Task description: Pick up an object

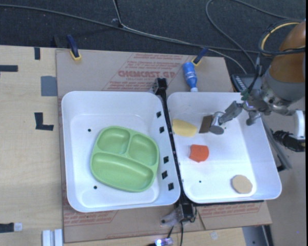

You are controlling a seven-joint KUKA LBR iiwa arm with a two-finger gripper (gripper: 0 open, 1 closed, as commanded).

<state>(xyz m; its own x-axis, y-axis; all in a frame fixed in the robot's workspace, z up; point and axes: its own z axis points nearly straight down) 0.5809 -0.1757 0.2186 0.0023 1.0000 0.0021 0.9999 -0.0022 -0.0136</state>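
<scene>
Nearest us lies the round tan biscuit-like disc (242,184), while our two-finger gripper (211,125), spread cannot tell, must drop onto the pale yellow block (184,128).

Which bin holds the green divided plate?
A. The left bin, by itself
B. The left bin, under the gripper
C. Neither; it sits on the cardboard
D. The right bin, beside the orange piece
A: the green divided plate lies alone in the left bin, away from the gripper.

A light wooden bench (20,158) carries a cardboard sheet (138,73), with dark carpet (51,14) and cables (143,32) behind.
</scene>
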